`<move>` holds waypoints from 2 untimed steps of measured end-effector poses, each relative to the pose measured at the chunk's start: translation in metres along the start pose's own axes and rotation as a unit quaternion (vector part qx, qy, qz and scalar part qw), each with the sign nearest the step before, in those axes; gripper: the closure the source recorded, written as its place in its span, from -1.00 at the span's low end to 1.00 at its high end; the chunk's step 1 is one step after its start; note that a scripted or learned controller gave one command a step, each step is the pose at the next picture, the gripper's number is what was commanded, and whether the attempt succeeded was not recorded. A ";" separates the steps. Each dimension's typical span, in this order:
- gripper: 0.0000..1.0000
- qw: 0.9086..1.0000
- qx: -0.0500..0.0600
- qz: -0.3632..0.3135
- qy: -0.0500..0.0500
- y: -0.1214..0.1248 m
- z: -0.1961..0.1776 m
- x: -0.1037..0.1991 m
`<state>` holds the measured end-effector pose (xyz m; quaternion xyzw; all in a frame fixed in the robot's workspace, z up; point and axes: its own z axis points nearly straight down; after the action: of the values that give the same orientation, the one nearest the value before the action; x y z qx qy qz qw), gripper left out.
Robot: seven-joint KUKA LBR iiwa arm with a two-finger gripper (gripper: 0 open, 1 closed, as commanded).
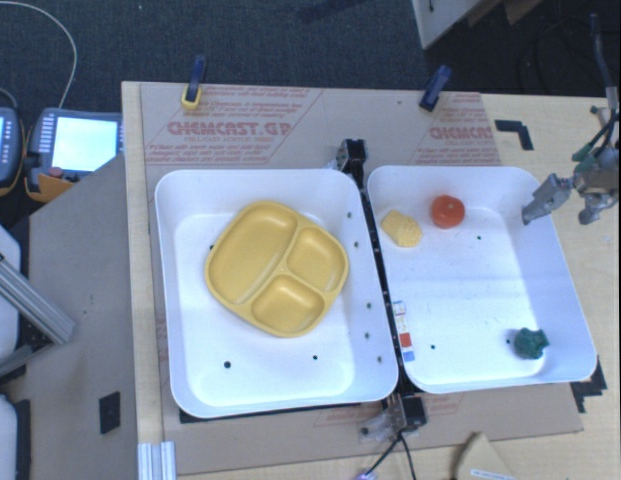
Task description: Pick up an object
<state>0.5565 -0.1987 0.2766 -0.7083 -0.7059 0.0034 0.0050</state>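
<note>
The right bin (490, 368) holds three small things: a red-orange ball (448, 211) and a pale yellow lump (401, 228) near its far left corner, and a dark teal object (531, 342) near its front right corner. A yellow divided plate (277, 266) lies in the left bin (190, 298). My gripper (567, 208) hangs over the right bin's far right rim, well right of the ball. It is open, with nothing between its fingers.
A black divider with clamps (352, 153) runs between the two bins. Blue clamps (194, 80) hold the cardboard sheet at the back. Screens and cables sit off the bench at the far left (80, 140).
</note>
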 end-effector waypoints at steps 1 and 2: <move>-1.00 1.000 -0.006 -0.002 -0.002 0.002 -0.007 0.001; -1.00 1.000 -0.003 -0.001 -0.001 0.007 0.041 -0.006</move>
<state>0.5635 -0.2051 0.2357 -0.7074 -0.7068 0.0014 0.0022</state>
